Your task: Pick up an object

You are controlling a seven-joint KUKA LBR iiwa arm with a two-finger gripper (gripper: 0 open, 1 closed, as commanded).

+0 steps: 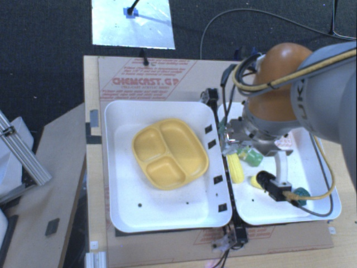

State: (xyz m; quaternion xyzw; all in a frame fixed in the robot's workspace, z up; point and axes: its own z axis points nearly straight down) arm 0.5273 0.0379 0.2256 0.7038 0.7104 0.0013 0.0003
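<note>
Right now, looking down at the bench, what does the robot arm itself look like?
The arm is a thick, rounded grey body with a glossy orange band above the wrist. Black and yellowish cables loop around that band. Below it sits a grey metal wrist block with pale struts, the end effector, over the right bin.

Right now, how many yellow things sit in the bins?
3: a divided yellow tray in the left bin; a yellow piece and smaller one in the right bin. The arm may hide more.

Even overhead light, soft shadows. Glare on shiny silver metal sheet (133,17) at upper left of frame. Slight overall blur, white plastic bins (167,216) near overexposed.
</note>
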